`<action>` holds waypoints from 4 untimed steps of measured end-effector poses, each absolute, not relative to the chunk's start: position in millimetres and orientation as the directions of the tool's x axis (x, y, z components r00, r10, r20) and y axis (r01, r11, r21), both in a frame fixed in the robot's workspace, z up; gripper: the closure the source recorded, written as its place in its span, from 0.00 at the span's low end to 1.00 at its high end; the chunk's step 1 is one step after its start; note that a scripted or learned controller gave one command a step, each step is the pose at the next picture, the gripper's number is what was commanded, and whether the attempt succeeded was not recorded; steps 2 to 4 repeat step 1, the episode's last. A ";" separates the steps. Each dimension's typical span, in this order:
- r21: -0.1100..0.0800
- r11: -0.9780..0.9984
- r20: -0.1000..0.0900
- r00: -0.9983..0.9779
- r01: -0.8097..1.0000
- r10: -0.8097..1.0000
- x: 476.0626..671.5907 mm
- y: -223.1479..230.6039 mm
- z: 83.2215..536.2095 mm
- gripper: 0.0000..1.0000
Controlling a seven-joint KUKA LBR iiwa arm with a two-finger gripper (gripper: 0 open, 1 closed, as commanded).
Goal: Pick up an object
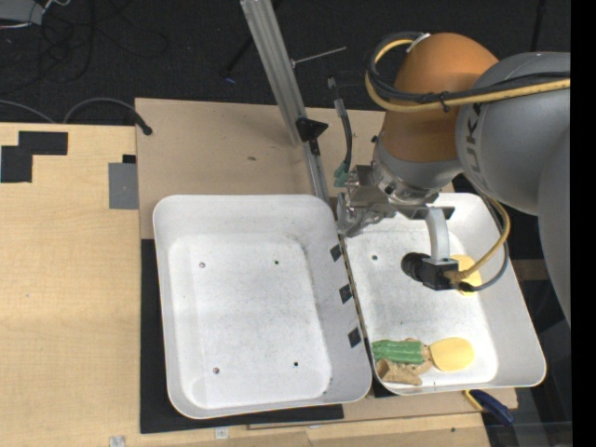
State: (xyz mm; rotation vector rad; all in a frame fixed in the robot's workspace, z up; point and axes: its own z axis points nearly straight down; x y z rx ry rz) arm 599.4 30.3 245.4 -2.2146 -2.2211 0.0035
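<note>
The right bin (pixel 521 343) holds a green knobbly object (pixel 399 350) at its near edge. A tan piece (pixel 402 372) lies just below it and a flat yellow round piece (pixel 453 353) sits to its right. Another yellow object (pixel 471 271) lies mid-bin, partly hidden behind a black fitting (pixel 426 270) that hangs from the arm. My gripper (pixel 354 210) is low over the far left corner of the right bin, close to the divider between the bins. It is well apart from all of these objects.
The left bin (pixel 169 222) lies beside the right one. A slanted aluminium rail (pixel 277 63) rises from the divider, just left of the gripper. Black clips (pixel 345 293) line the divider. The big orange-and-grey arm (pixel 438 101) covers the far right.
</note>
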 end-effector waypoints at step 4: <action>-0.007 0.005 0.002 -0.005 1.000 1.000 583.3 85.8 226.9 1.00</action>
